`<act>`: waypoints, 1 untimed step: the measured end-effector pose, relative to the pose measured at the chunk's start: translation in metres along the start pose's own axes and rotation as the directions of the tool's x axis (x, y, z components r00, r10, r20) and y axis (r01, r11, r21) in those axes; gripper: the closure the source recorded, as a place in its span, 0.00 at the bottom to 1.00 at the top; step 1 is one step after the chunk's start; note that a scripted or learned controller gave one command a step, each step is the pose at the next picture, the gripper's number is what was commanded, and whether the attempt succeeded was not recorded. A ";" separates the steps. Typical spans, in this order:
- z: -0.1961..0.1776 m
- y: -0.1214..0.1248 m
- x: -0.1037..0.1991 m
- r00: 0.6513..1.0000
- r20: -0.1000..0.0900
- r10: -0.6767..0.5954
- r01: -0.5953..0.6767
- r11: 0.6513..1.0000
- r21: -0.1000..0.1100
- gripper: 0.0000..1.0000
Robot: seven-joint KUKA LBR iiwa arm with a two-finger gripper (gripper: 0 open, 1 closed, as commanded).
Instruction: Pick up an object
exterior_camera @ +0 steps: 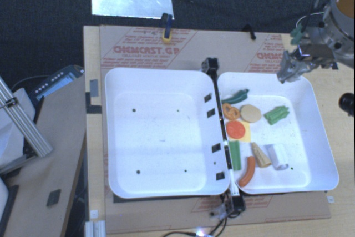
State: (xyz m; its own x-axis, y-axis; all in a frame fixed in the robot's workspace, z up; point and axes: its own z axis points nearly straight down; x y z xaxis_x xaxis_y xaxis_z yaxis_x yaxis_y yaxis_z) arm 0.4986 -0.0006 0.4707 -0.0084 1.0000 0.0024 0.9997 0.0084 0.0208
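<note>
Desk (166,44) surface runs under both bins, with a printed cardboard sheet beneath them; at the left, the left bin (161,130) lies bare of any pickable item, so nothing there serves the task; a black divider strip (219,125) marks where the two bins meet.

Moving right, the right bin (310,119) holds all the candidates, clustered toward its nine o'clock side: a dark green pepper (236,97) at about eleven o'clock of the cluster; an orange slice (231,112) just beside a tan round piece (250,114); a red disc (237,130) on a yellow square just below them; a green stick (235,155) and a red sausage (247,171) toward six o'clock, near the divider; a tan wedge (260,155) touching a pale wrapped block (277,156); a light green pepper (276,114) at about three o'clock of the cluster.

Farthest right, the gripper (289,70) hangs over the bin's rim at roughly one o'clock of the bin, well apart from every item; whether the jaws stand wide or narrow I cannot tell, but nothing is seen between them.

By my reading the task is barely begun: no object is lifted; approach, descent, closing and lift all remain; the light green pepper looks the nearest target.
</note>
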 end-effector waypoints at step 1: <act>0.060 0.001 0.039 1.000 0.002 0.000 0.000 1.000 0.022 1.00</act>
State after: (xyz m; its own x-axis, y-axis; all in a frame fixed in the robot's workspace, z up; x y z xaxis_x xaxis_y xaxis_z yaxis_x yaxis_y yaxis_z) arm 0.5002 0.0391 0.4107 -0.0084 1.0000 0.0007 1.0000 0.0084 -0.0012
